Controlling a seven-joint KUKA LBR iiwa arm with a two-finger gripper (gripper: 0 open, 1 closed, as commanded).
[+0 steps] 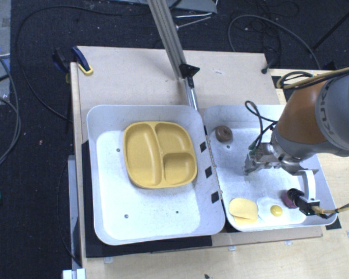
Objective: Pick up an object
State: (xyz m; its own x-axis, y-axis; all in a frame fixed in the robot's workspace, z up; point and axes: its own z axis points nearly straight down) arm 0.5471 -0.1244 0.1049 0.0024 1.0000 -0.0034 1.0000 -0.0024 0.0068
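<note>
A grey arm (320, 121) with an orange band reaches in from the right over the right bin (235, 115), its gripper (251, 166) low above the bin's white floor. The fingers are small and dark against the wrist, and whether they are open or closed cannot be told; nothing can be seen between them.

Up and to the left of the gripper, near the bin's far left corner, lies a small brown round piece (223, 133), apart from the fingers. Below the gripper, toward the bin's near edge, rests a pale yellow slab (243, 208). Just to the right of the slab sits a white piece with a yellow centre, like a fried egg (273, 209). Further right, below and to the right of the gripper, a dark purple piece (291, 199) lies beside the arm's black cable fitting. None of these touches the gripper.

Well to the left of the gripper, in the left bin (104, 214), a yellow tray (160, 154) with three compartments lies flat, turned slightly askew. Black clips (209, 170) run along the seam between the two bins, left of the fingers. A metal pole (168, 31) slants up from the bench behind the bins, above and left of the gripper.
</note>
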